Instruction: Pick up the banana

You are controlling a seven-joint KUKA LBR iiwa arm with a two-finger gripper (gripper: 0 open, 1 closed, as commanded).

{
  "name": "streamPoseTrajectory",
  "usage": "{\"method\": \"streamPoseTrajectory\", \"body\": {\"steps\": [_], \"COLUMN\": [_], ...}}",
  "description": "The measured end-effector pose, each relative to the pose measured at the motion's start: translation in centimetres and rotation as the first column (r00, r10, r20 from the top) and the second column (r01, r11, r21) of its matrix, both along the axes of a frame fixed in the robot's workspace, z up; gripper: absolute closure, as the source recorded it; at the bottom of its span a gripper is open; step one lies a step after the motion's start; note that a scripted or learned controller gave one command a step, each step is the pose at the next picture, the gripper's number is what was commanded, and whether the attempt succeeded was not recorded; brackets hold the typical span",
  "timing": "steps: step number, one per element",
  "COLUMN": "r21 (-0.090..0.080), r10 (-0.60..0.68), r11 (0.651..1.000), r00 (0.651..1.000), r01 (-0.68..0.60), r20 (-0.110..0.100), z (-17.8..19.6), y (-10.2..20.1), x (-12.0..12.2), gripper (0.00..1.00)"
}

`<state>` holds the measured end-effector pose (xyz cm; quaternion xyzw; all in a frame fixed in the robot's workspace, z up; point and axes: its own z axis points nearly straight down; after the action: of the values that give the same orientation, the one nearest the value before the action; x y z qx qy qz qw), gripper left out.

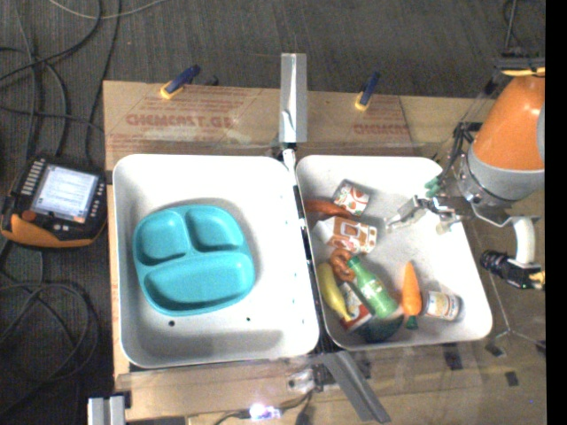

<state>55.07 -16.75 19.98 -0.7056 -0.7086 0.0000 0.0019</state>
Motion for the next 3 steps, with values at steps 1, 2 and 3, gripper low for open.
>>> {"method": "streamPoseTrajectory", "body": {"steps": [1,2,3], "r21": [-0.001,0.000,0.000], "r10": [0.283,0.257,0.257], "r11": [0.959,0.967,0.966], "r00": [0.959,0.967,0.966], "r01": [-0.283,-0.257,-0.257], "r20": [0.001,0.000,0.000], "z": [3.6,-1.7,-1.7], "y": [8.1,13.8,13.8], "x": [-4.7,-6.7,-6.7], "gripper": [0.00,0.00,0.00]}}
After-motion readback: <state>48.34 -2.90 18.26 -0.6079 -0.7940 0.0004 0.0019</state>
